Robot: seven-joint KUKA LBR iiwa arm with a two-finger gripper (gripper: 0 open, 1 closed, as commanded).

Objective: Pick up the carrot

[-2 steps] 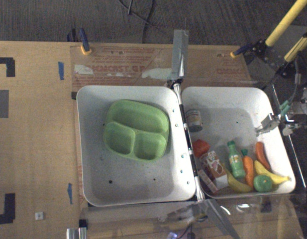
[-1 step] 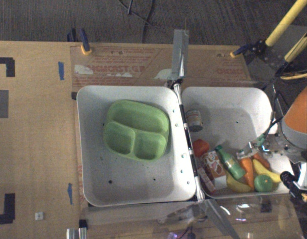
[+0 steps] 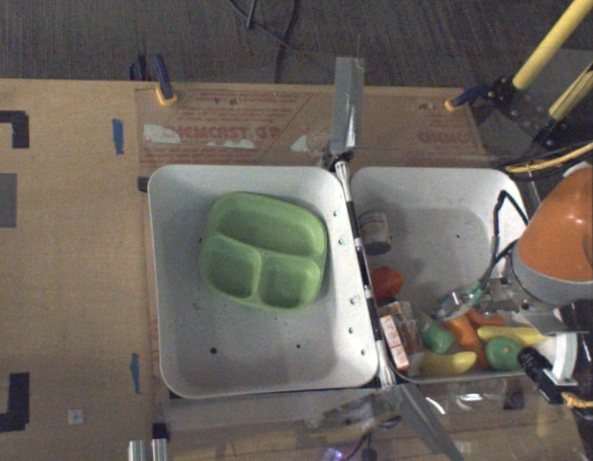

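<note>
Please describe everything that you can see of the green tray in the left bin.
The green tray is light green and looks like smooth plastic, with rounded corners. It has three compartments: one long section along its far side and two smaller ones side by side on its near side. No food shows in any of them. It lies flat on the floor of the left bin, turned slightly against the bin's walls, in the far half of the bin and apart from the walls. Nothing else touches it.

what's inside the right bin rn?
The right bin holds a small can, a red tomato-like piece, a printed carton, the carrot, green pieces and yellow banana-like ones. The arm covers the bin's right part, so anything there is hidden.
</note>
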